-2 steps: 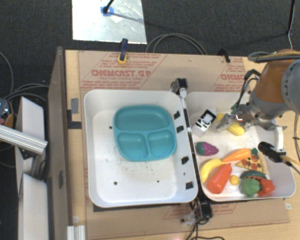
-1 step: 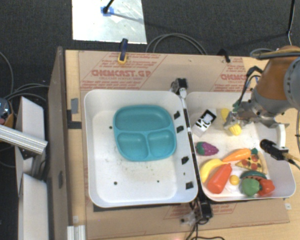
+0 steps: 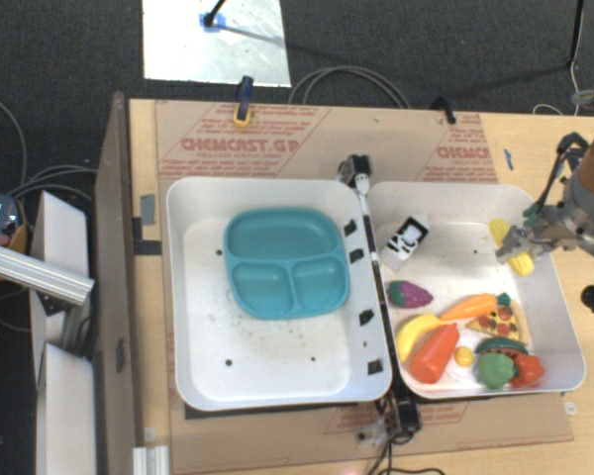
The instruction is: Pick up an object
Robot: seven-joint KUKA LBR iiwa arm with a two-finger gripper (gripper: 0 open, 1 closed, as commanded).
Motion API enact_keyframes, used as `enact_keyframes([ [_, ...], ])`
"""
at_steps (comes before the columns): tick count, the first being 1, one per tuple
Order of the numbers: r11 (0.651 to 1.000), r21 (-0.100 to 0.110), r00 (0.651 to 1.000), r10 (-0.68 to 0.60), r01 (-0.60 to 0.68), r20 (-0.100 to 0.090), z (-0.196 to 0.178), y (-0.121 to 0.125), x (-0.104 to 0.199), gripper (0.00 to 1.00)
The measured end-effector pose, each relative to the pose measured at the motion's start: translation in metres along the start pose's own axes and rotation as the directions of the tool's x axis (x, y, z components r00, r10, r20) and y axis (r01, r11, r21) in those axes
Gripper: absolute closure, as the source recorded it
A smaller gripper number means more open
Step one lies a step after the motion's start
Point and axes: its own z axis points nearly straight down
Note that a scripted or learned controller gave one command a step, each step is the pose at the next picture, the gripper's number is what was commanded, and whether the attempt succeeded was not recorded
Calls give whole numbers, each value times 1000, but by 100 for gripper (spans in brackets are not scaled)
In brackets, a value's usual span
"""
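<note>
Camera view: jaws [image 3: 520,247] at right bin's [image 3: 574,364] far right edge, among yellow pieces [image 3: 501,231]; apart or together, cannot tell. Toy food heaped in near corner of same bin: banana [image 3: 410,334], red pepper [image 3: 435,354], carrot [image 3: 470,308], purple fruit [image 3: 409,293]. Black-and-white item [image 3: 407,237] near divider. Teal sectioned plate [image 3: 286,263] alone in left bin [image 3: 193,364].

I see a small yellow object [image 3: 511,245] at the right bin's [image 3: 445,228] far right edge, just beside my gripper [image 3: 520,243]. Purple grapes [image 3: 409,293], a banana [image 3: 413,332] and an orange-red pepper [image 3: 434,353] lie nearer, clustered.
</note>
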Motion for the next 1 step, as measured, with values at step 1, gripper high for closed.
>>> enact_keyframes([
  [1,1000,-3,1000,-17,17,-5,-20,56,77,100],
])
